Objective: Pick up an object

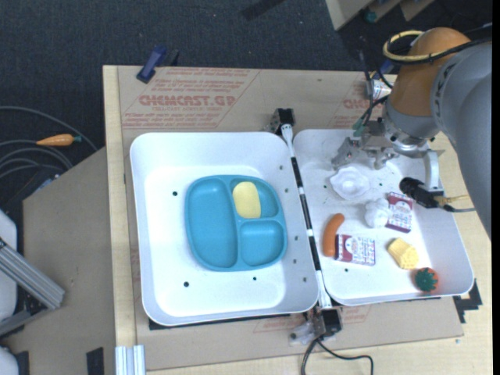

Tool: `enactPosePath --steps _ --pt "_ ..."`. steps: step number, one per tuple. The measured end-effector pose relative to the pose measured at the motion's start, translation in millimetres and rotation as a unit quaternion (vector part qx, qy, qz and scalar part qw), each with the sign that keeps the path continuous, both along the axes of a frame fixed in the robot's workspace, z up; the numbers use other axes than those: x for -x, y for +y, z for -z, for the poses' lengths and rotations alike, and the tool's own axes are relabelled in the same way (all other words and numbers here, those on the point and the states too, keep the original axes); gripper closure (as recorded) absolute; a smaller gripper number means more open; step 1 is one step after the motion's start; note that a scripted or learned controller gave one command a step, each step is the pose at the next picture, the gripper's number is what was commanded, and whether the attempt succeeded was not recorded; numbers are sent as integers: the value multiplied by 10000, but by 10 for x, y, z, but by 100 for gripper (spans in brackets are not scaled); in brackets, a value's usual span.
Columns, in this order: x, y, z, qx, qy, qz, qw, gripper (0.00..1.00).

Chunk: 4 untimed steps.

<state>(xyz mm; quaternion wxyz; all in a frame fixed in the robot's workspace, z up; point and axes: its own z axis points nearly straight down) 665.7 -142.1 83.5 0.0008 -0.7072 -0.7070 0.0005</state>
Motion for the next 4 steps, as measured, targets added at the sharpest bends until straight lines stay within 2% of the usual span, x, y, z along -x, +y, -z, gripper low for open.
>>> enactPosePath --steps 1,2,3,4 --pt "-9 468 -15 -6 2 -9 10000 0" --pt "-14 466 -120 -5 -3 -8 10000 100" --pt "-12 466 -117 -5 0 -8 10000 0" --pt "-4 506 -10 -2 6 -4 10000 0"
